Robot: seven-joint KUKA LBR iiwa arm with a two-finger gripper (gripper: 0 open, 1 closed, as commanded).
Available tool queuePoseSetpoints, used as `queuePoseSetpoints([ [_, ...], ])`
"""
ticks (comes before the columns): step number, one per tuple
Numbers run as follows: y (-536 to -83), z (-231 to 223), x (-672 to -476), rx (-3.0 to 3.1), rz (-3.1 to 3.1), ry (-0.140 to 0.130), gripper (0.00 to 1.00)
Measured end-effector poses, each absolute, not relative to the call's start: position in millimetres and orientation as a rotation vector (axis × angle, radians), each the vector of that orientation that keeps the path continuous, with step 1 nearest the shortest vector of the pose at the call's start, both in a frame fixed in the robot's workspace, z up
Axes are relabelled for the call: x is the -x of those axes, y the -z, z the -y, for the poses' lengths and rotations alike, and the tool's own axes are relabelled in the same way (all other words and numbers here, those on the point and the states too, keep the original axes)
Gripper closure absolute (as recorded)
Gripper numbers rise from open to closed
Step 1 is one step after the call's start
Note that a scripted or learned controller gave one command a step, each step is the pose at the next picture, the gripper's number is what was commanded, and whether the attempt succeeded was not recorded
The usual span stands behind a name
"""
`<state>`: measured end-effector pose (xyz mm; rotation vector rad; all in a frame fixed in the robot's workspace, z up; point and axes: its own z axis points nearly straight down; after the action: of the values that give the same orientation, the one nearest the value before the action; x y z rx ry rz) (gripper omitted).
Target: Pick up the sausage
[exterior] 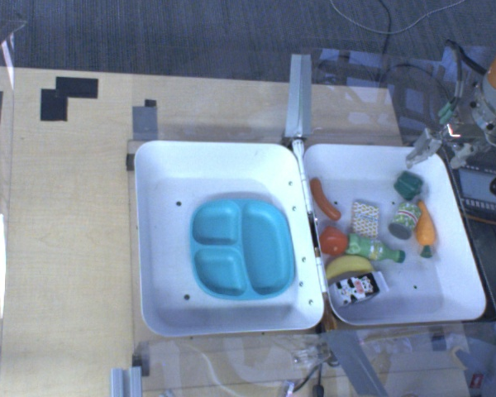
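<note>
Right bin [471,292], one sausage [325,199], one banana [348,265]

Arm [494,89]: one, entering from the upper right corner of the camera view, partly cut off by the frame edge. Orange band visible at the very top right, with grey wrist housing below it and dark cabling alongside. Wrist angled down and to the left. Gripper [426,149]: extends from the wrist as a pale, slim metallic part, tip pointing down-left, positioned high and far to the right. Whether it is raised or touching anything below cannot be told from this angle.
</note>
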<state>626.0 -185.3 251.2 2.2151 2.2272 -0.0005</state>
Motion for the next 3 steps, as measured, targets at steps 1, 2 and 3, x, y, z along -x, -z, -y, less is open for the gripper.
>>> queuePoseSetpoints([
  [1, -212, 73, -638.5, -2.083, -2.351, -0.001, 0.0],
  [2, -182, 23, -588.6, -1.954, -2.461, 0.0, 0.0],
  [3, -182, 22, -555.0, -1.917, -2.489, 0.0, 0.0],
])
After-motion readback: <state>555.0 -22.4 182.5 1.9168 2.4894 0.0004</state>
